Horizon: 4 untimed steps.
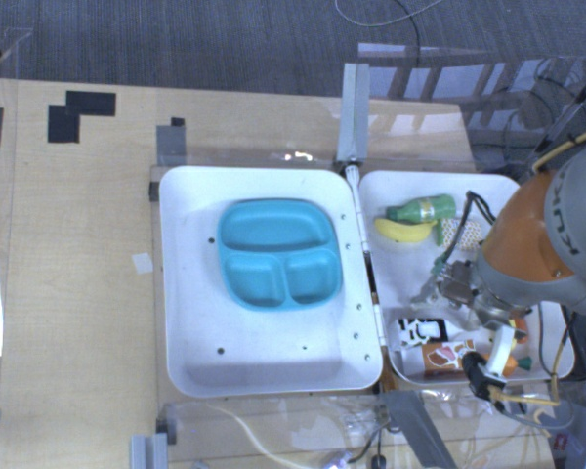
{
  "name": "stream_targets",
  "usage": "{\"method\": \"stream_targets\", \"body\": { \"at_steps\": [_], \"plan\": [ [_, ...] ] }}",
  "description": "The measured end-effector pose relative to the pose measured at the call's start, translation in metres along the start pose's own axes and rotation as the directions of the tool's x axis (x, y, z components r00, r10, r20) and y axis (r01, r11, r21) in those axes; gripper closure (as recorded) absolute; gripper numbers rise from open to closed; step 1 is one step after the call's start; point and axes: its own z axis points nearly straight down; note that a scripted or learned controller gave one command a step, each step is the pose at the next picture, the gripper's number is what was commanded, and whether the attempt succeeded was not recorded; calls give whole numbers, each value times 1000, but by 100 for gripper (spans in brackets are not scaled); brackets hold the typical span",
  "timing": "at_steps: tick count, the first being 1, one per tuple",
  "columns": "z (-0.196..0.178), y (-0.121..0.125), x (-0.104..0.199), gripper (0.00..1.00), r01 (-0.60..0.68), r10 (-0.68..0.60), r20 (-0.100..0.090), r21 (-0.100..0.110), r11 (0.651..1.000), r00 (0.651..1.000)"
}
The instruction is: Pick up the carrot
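Note:
The carrot (501, 353) is a small orange piece with a green end. It lies near the front right corner of the right bin (396, 262), partly covered by cables and the arm. My gripper (453, 283) hangs over the middle of that bin, up and to the left of the carrot and apart from it. The grey arm with its orange band (527, 242) reaches in from the right and hides the bin's right side.
A green bottle (422, 209) and a yellow banana (404, 230) lie at the back of the right bin. A black-and-white item (422, 330) and an orange box (443, 358) lie at its front. The left bin (190, 262) holds a blue divided tray (278, 252).

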Motion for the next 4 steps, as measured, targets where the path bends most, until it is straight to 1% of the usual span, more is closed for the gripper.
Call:
{"method": "stream_targets", "body": {
  "at_steps": [1,2,3,4],
  "plan": [
    [0,-4,9,0,-149,149,0,-1,989,989],
    [-95,-17,36,0,-449,449,6,11,893,893],
    [0,-4,10,0,-488,488,-2,2,873,873],
    [-78,-3,0,0,-235,235,3,12,972,972]
  ]
}}
